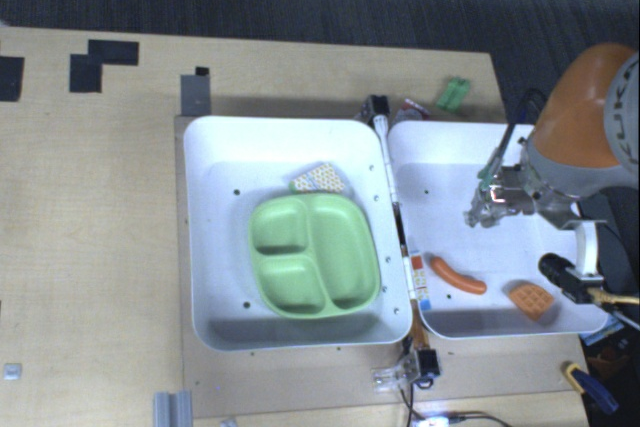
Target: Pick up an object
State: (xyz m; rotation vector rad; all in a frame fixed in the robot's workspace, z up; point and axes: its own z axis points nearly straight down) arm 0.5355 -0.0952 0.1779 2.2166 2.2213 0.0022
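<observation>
My gripper point(487, 206) hangs over the middle of the right bin point(440, 160), reaching in from the right under the grey and orange arm. A small orange-red sausage point(458, 276) lies on the bin floor below and left of the gripper. An orange waffle-like piece point(531, 300) lies near the bin's front right corner. Nothing shows between the gripper's tips.
The left bin point(215, 215) holds a green divided plate point(315, 253) and a small patterned wedge point(320, 178) behind it. A green object point(453, 94) lies on the bench behind the right bin. Cables and clips sit at the bench's front edge.
</observation>
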